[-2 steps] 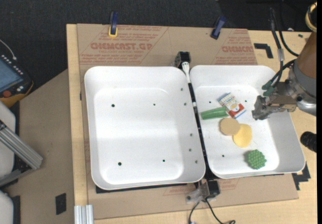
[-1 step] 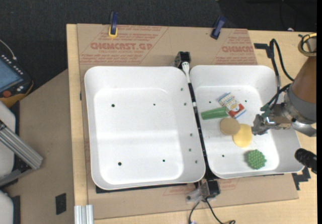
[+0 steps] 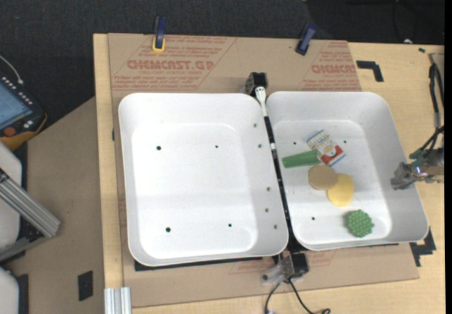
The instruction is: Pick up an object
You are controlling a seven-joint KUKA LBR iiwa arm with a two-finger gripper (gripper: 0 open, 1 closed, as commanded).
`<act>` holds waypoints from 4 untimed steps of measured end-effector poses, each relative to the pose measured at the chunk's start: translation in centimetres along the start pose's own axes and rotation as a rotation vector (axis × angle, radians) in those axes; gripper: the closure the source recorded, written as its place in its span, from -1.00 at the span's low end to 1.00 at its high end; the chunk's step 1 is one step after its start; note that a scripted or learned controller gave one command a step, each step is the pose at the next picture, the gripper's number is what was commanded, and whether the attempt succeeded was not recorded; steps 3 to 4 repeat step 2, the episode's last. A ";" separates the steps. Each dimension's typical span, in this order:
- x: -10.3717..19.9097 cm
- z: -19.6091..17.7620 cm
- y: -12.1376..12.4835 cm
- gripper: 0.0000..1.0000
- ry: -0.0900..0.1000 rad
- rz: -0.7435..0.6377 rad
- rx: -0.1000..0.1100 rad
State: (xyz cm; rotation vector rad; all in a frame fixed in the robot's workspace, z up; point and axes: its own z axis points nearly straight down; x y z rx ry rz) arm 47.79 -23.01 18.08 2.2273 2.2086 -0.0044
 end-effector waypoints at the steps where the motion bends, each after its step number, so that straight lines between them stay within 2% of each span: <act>1: 6.2 -14.0 8.4 1.00 0.001 -0.019 -0.019; 2: 2.8 -11.4 0.1 1.00 0.007 -0.002 0.007; 4: 2.8 -11.4 0.1 1.00 0.007 -0.002 0.007</act>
